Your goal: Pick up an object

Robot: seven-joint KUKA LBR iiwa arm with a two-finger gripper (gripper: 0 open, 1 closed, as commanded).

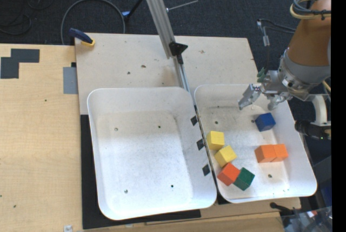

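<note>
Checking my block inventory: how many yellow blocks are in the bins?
2, both in the right bin by its left wall: one yellow block higher up, the other just below it, touching the red block.

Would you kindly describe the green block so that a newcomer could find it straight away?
Start with the right-hand white bin, the one on the arm's side. Along its near-left edge runs a cluster of four blocks; the green block is the one closest to the bin's front rim, touching a red-orange block. It is the only green piece, and darker than the two yellow blocks above it.
</note>
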